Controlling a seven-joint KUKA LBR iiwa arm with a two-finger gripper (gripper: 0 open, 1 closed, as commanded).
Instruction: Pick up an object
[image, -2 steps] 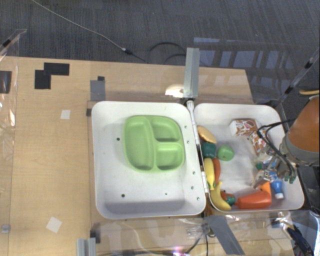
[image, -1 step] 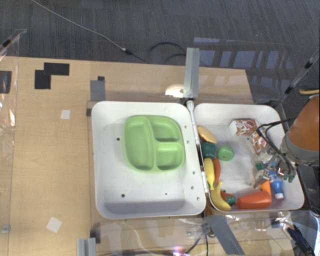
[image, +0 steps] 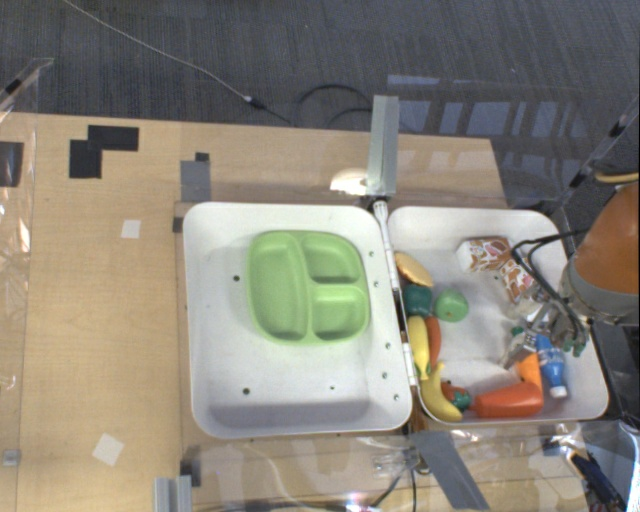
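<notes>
My gripper (image: 535, 338) hangs low over the right side of the right bin (image: 480, 225), under the arm's orange band (image: 610, 250). Right below it lie a small blue and white bottle (image: 551, 371) and an orange carrot-like toy (image: 510, 399); the gripper's metal parts overlap the bottle's top. Whether it touches either one I cannot tell. Along the bin's left wall lie a banana (image: 436, 393), a yellow and red toy (image: 424, 338) and a green round fruit (image: 452, 305). A crumpled patterned snack bag (image: 488, 254) lies at the back.
The left bin (image: 220, 300) holds a green divided plate (image: 305, 286). A metal post (image: 382, 140) stands behind the seam between the bins. Black cables (image: 535, 260) loop from the arm over the right bin's back right.
</notes>
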